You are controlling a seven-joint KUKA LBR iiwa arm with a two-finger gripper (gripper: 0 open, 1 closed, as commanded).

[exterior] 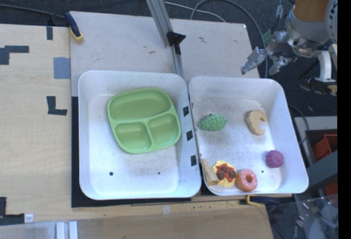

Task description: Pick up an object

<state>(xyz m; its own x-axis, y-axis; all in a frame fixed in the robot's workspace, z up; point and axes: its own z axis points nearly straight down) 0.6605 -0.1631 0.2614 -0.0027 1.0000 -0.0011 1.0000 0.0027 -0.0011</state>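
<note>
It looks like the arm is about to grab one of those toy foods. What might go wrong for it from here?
The pizza slice and the pink donut lie touching near the right bin's front wall, so reaching for one may nudge the other or hit the wall. The purple ball looks round and could roll away. The tool hangs beyond the bin's far edge, so it must travel in first.

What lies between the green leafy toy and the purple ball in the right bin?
In the camera view, the stretch from the green leafy toy to the purple ball is bare bin floor; the tan bagel piece sits just above that line.
</note>
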